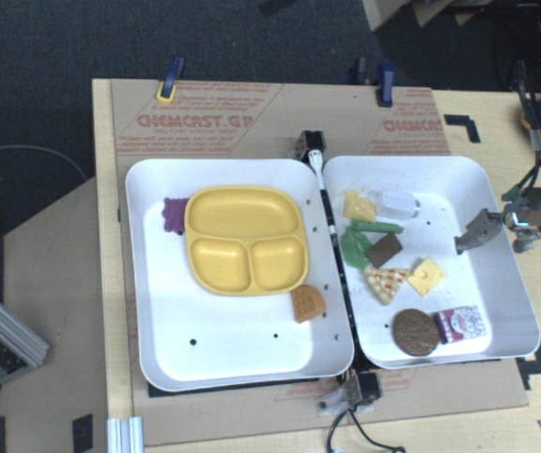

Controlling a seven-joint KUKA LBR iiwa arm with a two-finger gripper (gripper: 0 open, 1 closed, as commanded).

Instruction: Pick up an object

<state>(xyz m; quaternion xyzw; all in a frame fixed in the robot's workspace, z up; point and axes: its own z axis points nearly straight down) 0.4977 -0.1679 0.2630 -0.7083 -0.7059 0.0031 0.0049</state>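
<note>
Grey pincer (478, 231), grip state indeterminable, at right bin's right wall; yellow plastic cheese wedge (426, 276) lies left, slightly nearer.

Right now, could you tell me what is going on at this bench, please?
A robot arm reaches in from the right, its pincer hovering over the right bin near its right wall, with nothing visibly between its fingers. That bin holds small toy foods, including a cheese wedge, a pizza slice and a brown cookie. The left bin holds a yellow divided plate.
</note>
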